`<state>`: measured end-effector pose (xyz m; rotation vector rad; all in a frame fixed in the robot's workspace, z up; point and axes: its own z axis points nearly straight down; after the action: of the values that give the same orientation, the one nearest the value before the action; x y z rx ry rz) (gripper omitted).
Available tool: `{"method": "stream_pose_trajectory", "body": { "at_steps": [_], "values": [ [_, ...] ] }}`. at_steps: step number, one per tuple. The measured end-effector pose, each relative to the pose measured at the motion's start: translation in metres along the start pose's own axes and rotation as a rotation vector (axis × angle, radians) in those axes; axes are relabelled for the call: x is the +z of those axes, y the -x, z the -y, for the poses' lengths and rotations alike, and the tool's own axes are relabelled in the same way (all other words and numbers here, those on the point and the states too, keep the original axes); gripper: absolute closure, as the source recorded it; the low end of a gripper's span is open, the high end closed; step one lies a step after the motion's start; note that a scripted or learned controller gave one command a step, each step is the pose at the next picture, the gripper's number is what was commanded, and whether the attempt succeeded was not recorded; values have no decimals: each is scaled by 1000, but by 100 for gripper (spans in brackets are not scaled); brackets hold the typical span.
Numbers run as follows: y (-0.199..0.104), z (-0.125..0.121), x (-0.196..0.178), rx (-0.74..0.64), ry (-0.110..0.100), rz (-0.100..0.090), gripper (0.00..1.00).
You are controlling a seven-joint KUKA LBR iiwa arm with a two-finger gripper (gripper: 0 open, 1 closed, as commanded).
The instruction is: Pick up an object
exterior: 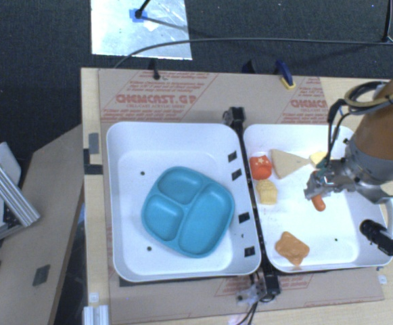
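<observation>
Gripper (317, 192) sits low over the right bin (345, 249), roughly mid-bin. Directly at its tip is a small orange-red piece (319, 204), carrot-like in shape. It touches or overlaps the fingertip area, but whether it is clamped between the jaws or merely lying under them cannot be told; jaw spacing is not readable at this angle either.

Judgement on progress: the reach into the bin looks made, and the tool is at or on a candidate object. No lift is evident, since the piece appears level with the bin floor. So the pick is not confirmed. What remains is a secure close, if not already made, and the raise clear of the bin.

Other candidates in the same bin:
- red-orange block (260, 166) near the divider
- pale yellow chunk (268, 193) just below it
- cream wedge (289, 162) toward the far side
- small yellow bit (317, 158) just beside the wrist
- orange-brown lump (292, 248) near the front edge, well apart from the tool

Left bin (125, 181) carries a blue divided tray (188, 210), untouched.

Arm pose: the grey wrist comes in from the right, with the orange band (392, 117) above it and the body bulking over the bin's right side. The tool is angled down and toward the divider.
</observation>
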<state>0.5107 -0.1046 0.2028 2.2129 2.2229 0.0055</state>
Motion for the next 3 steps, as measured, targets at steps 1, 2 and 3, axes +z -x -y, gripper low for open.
{"method": "stream_pose_trajectory", "body": {
  "at_steps": [1, 2, 3],
  "values": [
    [3, 5, -61, 0, 1, 1, 100],
    [-42, -1, -60, -5, -4, -2, 100],
    [-95, -17, -56, -5, -3, -2, 100]
  ]
}}
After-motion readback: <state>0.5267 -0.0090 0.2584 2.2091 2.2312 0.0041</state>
